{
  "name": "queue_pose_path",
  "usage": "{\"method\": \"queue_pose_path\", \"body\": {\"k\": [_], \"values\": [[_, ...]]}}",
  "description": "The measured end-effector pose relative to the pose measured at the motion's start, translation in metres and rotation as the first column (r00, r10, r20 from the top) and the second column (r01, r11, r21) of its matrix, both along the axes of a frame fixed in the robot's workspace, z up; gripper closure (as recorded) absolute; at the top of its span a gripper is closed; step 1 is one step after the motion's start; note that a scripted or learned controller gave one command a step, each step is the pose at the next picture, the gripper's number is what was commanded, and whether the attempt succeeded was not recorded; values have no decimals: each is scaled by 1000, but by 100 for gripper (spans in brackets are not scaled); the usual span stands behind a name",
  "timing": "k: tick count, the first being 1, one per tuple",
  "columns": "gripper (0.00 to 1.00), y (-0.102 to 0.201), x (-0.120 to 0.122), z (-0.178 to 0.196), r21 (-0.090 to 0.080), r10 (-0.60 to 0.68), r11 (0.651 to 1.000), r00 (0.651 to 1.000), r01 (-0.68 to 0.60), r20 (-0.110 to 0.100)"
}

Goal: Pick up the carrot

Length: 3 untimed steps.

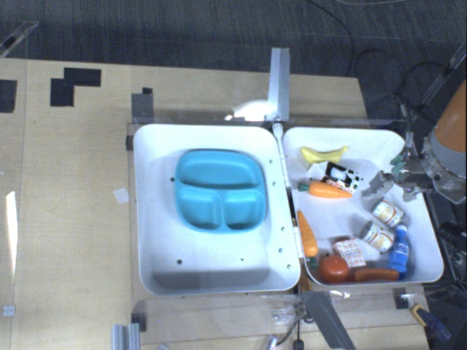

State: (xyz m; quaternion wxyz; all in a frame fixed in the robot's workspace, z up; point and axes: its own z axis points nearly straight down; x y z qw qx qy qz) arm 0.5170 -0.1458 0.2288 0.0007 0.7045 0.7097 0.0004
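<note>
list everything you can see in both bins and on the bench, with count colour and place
divided plate: 1, blue, middle of the left bin
banana: 1, yellow, far end of the right bin
carrots: 2, orange, one below the banana, one along the right bin's left wall
black-and-white item: 1, between banana and upper carrot
small cans: 2, pale with labels, right bin's middle right
bottle: 1, blue, near right corner
tomato-like item: 1, red, near edge
sausage-like item: 1, red-brown, near edge
packet: 1, red and white, above the tomato-like item
arm: 1, grey with orange band, right edge
gripper: 1, grey, over the right bin
</note>
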Motion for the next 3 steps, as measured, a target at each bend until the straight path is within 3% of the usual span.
{"method": "queue_pose_path", "body": {"k": [1,2,3], "values": [[0,44,21,-135,0,10,1000,1000,-10,2],[0,46,73,-140,-1,74,997,997,-74,11],[0,33,111,-142,12,448,894,894,-448,-17]]}}
